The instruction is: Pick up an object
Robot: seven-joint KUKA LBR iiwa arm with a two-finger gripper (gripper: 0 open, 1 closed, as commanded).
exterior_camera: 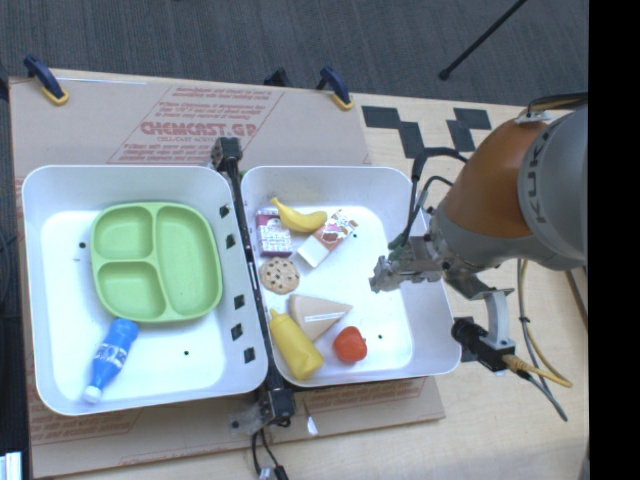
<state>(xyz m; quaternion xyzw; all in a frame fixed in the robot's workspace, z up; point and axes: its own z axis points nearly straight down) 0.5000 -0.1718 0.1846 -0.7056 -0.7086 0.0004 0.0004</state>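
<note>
Camera view: gripper (385, 276) over right bin (425, 353), state unclear; tomato (349, 344) nearby, below-left.

One fixed overhead camera looks down obliquely on both bins (40, 298).

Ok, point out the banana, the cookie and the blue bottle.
banana (297, 216): camera view, middle of its curved yellow body, right bin.
cookie (279, 275): camera view, centre of its round speckled face, right bin.
blue bottle (110, 353): camera view, middle of its blue body, left bin.
</note>
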